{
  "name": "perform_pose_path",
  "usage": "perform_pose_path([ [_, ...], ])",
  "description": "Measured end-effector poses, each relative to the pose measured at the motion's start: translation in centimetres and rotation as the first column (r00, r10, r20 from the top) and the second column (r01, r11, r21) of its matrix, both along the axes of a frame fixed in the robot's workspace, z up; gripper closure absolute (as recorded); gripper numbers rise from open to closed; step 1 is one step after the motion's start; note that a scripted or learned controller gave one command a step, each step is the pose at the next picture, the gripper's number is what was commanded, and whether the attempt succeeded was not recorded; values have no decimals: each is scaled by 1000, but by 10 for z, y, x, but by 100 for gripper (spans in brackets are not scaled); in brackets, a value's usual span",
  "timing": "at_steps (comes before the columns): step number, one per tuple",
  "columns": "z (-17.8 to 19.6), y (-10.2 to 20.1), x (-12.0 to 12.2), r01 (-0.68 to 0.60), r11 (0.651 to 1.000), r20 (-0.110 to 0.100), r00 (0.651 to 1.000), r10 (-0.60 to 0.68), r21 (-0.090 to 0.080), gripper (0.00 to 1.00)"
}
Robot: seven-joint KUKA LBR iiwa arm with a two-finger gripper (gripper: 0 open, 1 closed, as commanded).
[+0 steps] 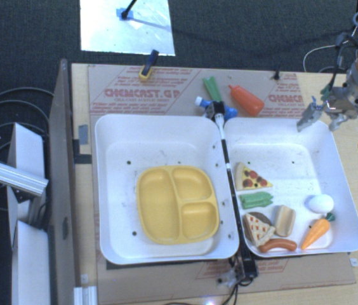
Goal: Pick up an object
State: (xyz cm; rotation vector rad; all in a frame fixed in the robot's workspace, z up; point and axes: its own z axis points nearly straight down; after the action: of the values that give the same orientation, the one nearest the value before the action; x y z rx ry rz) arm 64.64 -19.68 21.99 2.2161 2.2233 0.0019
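Note:
My gripper (pixel 324 117) hangs at the upper right, over the far right rim of the right bin (pixel 293 146), its two fingers spread open with nothing between them. Toy food lies in that bin's near half: a pizza slice (pixel 251 177), a green pea pod (pixel 256 200), a second pizza slice (pixel 258 227), a bread piece (pixel 285 219), a sausage (pixel 277 246), a white egg (pixel 320 203) and a carrot (pixel 315 232). All of them lie well below and left of the gripper.
The left bin (pixel 125 151) holds a yellow divided plate (pixel 178 203). Behind the bins on the cardboard lie a green item (pixel 212 88), an orange-red bottle (pixel 246 100) and a blue clamp (pixel 214 108) on the divider. Cables run at far right.

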Motion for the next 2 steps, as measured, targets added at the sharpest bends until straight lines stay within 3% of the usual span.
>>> perform_pose_path([
  [1, -132, 51, 17, -5, 1000, -11, 1000, 5, 6, 0],
  [2, -136, 2, -43, 7, 1000, -6, 1000, -7, 0, 0],
])
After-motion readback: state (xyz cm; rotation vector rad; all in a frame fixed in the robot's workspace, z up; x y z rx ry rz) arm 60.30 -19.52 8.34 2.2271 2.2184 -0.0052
